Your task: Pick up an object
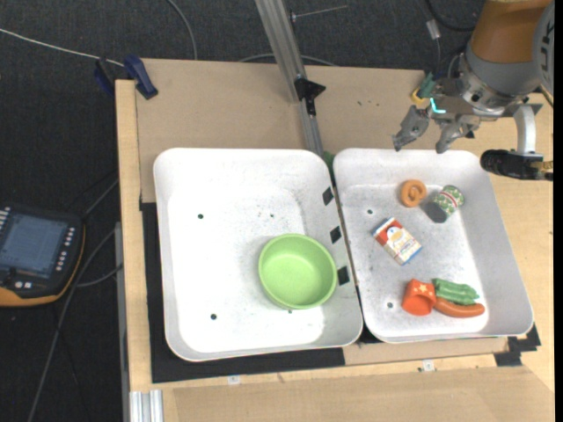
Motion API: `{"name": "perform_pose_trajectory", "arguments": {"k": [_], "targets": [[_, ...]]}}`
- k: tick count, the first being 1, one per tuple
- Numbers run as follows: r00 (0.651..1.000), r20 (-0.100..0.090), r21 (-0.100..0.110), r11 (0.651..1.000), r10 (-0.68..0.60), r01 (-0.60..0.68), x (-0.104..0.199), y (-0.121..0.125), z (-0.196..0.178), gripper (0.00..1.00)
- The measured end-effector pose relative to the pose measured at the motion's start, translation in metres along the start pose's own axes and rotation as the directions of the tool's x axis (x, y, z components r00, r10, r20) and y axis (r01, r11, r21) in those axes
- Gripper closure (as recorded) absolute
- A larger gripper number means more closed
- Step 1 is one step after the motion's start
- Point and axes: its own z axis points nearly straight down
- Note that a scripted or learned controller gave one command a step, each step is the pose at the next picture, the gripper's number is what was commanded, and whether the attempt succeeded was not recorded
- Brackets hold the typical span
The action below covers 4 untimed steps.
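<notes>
In the right bin (506, 262) lie five small things. An orange ring-shaped piece (413, 192) sits near the far wall, and just beside it, to its right, a small can with a green label (445, 202) lies on its side, its long axis slanting from upper right to lower left. A small carton (397, 240) with a red and white face lies near the middle of the bin, tilted, its long axis running from upper left to lower right. Near the front rim an orange-red toy (420, 297) touches what looks like a green pepper on a red base (457, 297), which stretches left to right; their exact shapes are hard to tell.

The left bin (185, 236) holds a green bowl (297, 271), upright, close to the wall shared with the right bin.

The tool (434, 134) hangs above the bench (220, 104) just beyond the right bin's far rim, its fingers spread with nothing between them. The ring and can lie nearest it, toward the front; nothing stands between.
</notes>
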Motion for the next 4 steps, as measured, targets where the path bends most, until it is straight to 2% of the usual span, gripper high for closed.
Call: {"name": "perform_pose_trajectory", "arguments": {"k": [1, 3, 4], "targets": [[1.000, 0.000, 0.000, 1.000, 0.000, 0.000, 0.000, 0.000, 0.000, 0.00], [1.000, 0.000, 0.004, 1.000, 0.000, 0.000, 0.000, -0.004, 0.084, 0.00], [1.000, -0.001, 0.006, 1.000, 0.000, 0.000, 0.005, -0.007, 0.146, 0.00]]}}
